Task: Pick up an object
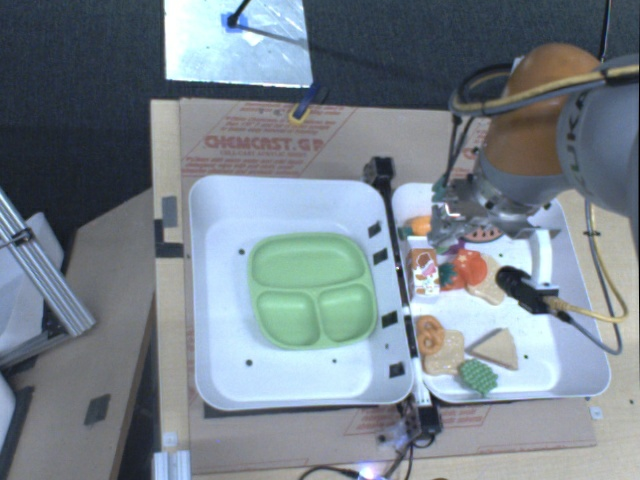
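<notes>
Pale green tray (305,290), white bins (215,298)

A single fixed camera looks down at a slant from above the bench (170,268), taking in both white bins: the left bin (215,208) and the right bin (575,358). The near edge sits low in view, dark floor lies beyond, and the arm (545,108) enters from the right.

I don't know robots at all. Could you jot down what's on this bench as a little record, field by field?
left bin: holds a green divided plate
right bin: small toy foods in a heap, among them a pretzel, a tan wedge, a green piece
arm: reaches in over the right bin
gripper: low over the pile's far end
fingers: hard to make out
</notes>
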`<state>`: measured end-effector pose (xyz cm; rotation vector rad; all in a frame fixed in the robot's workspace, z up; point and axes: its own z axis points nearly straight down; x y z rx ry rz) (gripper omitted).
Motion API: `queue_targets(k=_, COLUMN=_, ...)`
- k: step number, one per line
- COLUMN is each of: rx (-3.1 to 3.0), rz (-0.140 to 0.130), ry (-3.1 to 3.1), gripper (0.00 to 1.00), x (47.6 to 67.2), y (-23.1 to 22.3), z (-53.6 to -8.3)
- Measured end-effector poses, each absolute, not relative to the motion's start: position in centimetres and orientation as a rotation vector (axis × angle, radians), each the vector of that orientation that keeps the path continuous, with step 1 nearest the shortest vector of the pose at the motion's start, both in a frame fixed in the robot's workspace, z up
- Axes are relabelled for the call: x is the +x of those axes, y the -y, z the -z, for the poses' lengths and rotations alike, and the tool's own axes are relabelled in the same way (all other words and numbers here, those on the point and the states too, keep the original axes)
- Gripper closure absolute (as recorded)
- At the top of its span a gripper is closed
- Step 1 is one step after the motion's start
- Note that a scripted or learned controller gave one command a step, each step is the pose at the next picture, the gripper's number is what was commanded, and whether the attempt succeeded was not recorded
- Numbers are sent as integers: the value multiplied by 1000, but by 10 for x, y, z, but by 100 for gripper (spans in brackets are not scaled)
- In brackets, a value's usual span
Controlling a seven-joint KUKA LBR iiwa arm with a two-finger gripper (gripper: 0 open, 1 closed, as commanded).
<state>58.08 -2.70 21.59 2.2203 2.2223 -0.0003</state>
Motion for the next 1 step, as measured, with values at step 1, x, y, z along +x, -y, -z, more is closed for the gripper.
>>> queue_targets(k=1, rx=2216, rz=-3, ry=-2225, gripper=100, x=590, y=27, z=-217)
